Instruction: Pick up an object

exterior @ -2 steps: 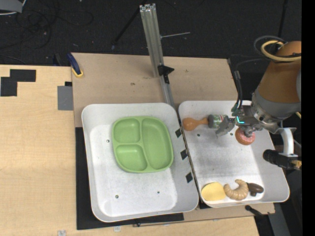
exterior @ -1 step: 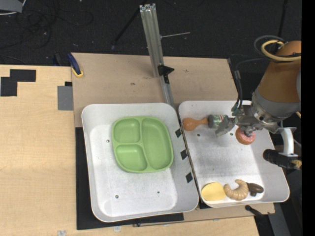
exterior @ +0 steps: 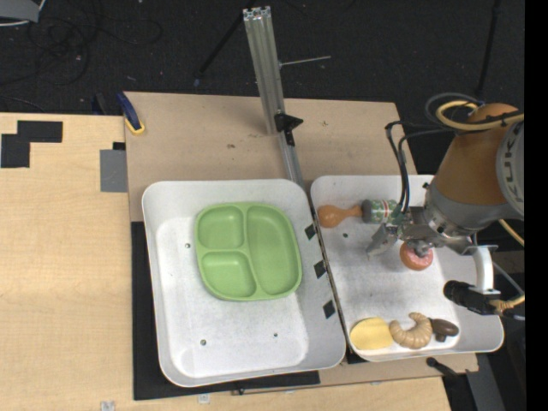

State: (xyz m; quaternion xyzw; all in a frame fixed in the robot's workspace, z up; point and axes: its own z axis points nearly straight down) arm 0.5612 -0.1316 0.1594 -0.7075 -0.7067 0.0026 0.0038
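- Claw (exterior: 402,240) low in the right bin (exterior: 368,315), fingers spread wide.
- Red round object (exterior: 418,258) just beside the claw, not gripped.

Red round object (exterior: 418,259) lies in the right bin — just under the end effector (exterior: 402,238).

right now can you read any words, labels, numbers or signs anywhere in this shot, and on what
No text can be read.
The arm bears dark lettering at the right edge, cut off and too blurred to read.
The green tray and both white bins show no markings.
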